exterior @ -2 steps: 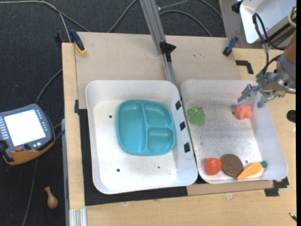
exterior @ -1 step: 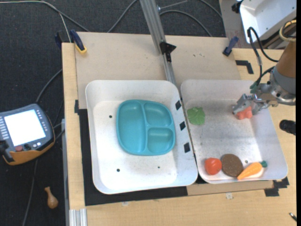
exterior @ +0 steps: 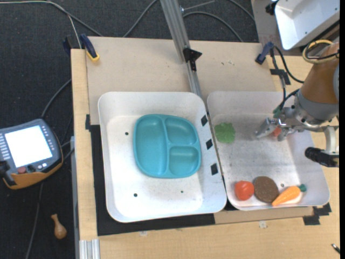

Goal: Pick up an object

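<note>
While its fingers' spread cannot be made out, the gripper (exterior: 268,129) hangs at right of center over the right bin (exterior: 253,166), the green toy (exterior: 225,132) just left of it; the arm (exterior: 319,90) reaches in from the right edge.

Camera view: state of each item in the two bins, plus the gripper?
Turquoise divided plastic plate: flat in the left white bin, compartments bare.
Green leafy toy: lying in the right white bin, near its left wall.
Red toy tomato, brown round patty, orange toy carrot: lying along the right bin's near edge.
Gripper: low over the right bin, apart from all items.
</note>
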You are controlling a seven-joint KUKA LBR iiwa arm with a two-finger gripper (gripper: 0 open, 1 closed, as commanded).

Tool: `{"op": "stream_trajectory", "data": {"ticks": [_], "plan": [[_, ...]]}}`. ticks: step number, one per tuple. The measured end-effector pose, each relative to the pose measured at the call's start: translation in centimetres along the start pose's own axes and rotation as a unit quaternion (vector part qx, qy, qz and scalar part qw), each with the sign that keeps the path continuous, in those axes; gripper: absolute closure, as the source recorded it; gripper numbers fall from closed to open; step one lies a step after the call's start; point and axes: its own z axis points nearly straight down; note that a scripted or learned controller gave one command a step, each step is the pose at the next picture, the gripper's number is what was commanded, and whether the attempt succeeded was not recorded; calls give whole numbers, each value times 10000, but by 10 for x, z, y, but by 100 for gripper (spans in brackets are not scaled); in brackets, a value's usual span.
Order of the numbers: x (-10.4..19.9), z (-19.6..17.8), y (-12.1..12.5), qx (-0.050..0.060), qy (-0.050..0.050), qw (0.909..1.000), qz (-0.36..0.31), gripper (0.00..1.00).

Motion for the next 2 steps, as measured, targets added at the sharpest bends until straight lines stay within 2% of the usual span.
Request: {"op": "stream_trajectory", "data": {"ticks": [1, 2], "plan": [[0, -15, 1, -31, -6, 10000, 1, 100], [3, -76, -4, -51, -19, 10000, 2, 100]]}}
